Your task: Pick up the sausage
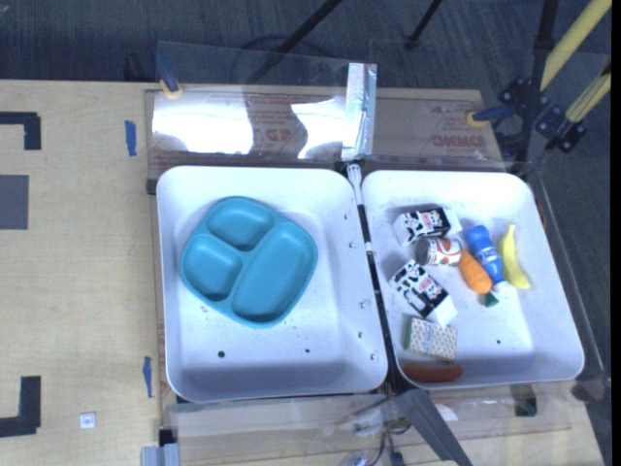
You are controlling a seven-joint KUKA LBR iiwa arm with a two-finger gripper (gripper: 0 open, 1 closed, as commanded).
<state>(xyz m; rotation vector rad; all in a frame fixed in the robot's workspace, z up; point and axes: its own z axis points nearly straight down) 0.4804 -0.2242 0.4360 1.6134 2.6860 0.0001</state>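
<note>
Reddish sausage (431, 371), right bin (553, 357) front edge

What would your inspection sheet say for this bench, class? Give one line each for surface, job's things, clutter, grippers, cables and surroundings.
Surface: wooden bench bearing left bin and right bin, side by side.
Job's things: sausage, reddish-brown, lying at the right bin's near edge.
Clutter: blue divided plate in the left bin; in the right bin, banana, carrot, blue bottle, two cow-patterned cartons, a small can, a patterned packet.
Grippers: nothing seen.
Cables: nothing seen.
Surroundings: dark carpet with stand legs; clear screen behind the bins.
</note>
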